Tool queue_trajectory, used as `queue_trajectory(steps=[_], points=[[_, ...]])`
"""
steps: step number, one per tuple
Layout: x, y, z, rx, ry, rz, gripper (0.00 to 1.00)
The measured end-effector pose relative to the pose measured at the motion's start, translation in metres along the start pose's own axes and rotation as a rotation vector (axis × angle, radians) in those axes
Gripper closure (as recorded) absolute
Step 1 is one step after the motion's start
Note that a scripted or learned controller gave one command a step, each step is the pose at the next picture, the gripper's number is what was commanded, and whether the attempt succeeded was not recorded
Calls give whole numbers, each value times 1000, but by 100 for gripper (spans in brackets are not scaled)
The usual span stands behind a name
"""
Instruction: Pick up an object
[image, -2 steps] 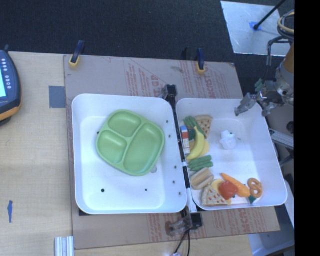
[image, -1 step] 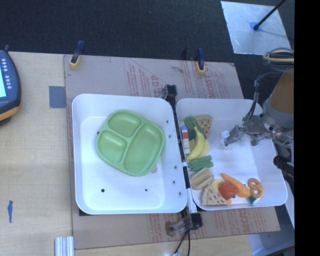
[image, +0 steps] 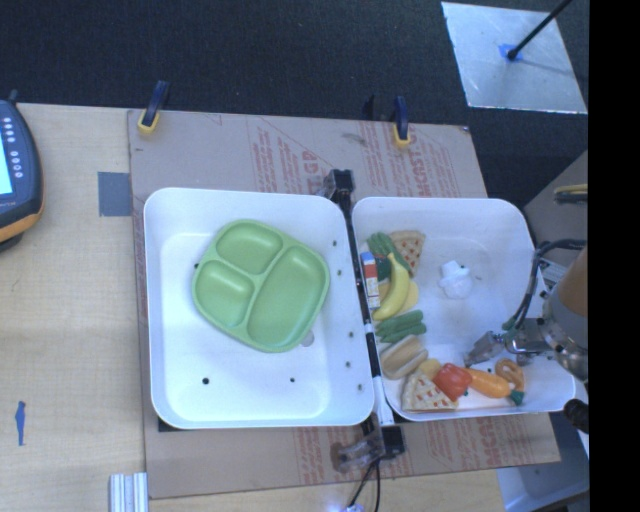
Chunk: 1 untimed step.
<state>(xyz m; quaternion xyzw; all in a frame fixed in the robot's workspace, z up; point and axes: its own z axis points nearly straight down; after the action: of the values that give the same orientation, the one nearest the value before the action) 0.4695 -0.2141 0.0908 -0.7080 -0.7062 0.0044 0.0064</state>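
Observation:
The right bin (image: 445, 208) holds several toy foods. Along its left side lie a yellow banana (image: 398, 293), a green pod (image: 400, 325), a hot dog (image: 403, 356) and a waffle wedge (image: 424, 394). A red pepper (image: 452, 380), an orange carrot (image: 490, 384) and a brown pretzel (image: 510, 372) sit along the front wall. My gripper (image: 492, 347) reaches in from the right and hangs low, just above the carrot and beside the pretzel. A white crumpled piece (image: 456, 279) lies further back.
The left bin (image: 152, 300) holds a green divided plate (image: 262, 285). A toast slice (image: 408, 244) and a small striped pack (image: 370, 276) lie near the wall between the bins. A handheld pendant (image: 15, 170) rests at the bench's far left.

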Motion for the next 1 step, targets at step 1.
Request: queue_trajectory(steps=[1], points=[[82,64,-107,-26,-2,-17,0]])
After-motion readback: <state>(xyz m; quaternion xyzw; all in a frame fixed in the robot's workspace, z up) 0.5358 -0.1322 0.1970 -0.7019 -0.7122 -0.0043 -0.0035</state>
